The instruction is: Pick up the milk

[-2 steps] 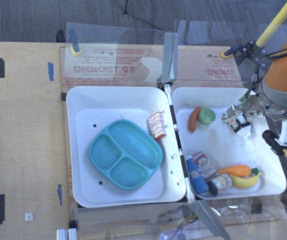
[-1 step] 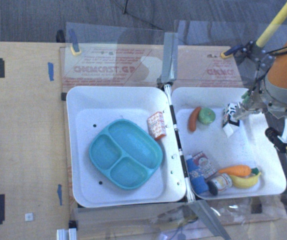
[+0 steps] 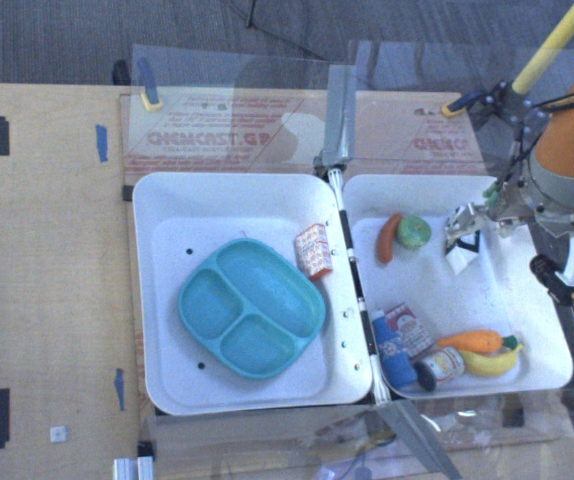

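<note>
The milk (image 3: 313,250) is a small red-and-white carton. It lies in the left bin (image 3: 157,268) against the right wall, just off the upper right corner of a blue divided plate (image 3: 252,308). My gripper (image 3: 464,236) hangs over the upper right part of the right bin (image 3: 547,363), well to the right of the carton and across the divider between the bins. Its fingers look open, with nothing between them.
The right bin holds a red-orange pepper (image 3: 388,238) and a green ball (image 3: 414,231) left of the gripper. Along its front lie a red-and-white packet (image 3: 400,328), a blue bottle (image 3: 393,360), a can (image 3: 443,366), a carrot (image 3: 477,341) and a banana (image 3: 493,361).
</note>
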